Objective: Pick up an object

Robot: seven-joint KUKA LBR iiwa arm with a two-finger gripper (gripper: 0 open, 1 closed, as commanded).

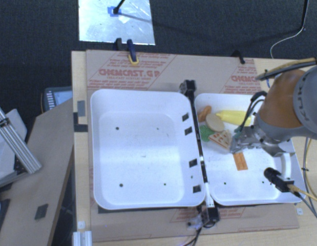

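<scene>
The orange block (240, 161) lies flat in the right bin (250, 193), just beside the pincer (233, 144). If the pincer is wide or narrow, I cannot tell. It should descend centred, closing across the block's narrow sides.

- Two white bins side by side on a cardboard sheet (148, 70): left bin (143, 152), right bin (235, 186).
- Arm (286, 106) reaches in from the right over the right bin.
- Gripper (236, 143) is low over the bin's middle, just beside a tan patterned wedge (219, 138).
- Orange flat strip (240, 161) lies just below the gripper.
- Far corner cluster: yellow banana (232, 117), beige round piece (215, 122), orange piece (203, 113).
- Green piece (205, 133) lies against the left wall, touching the wedge.
</scene>
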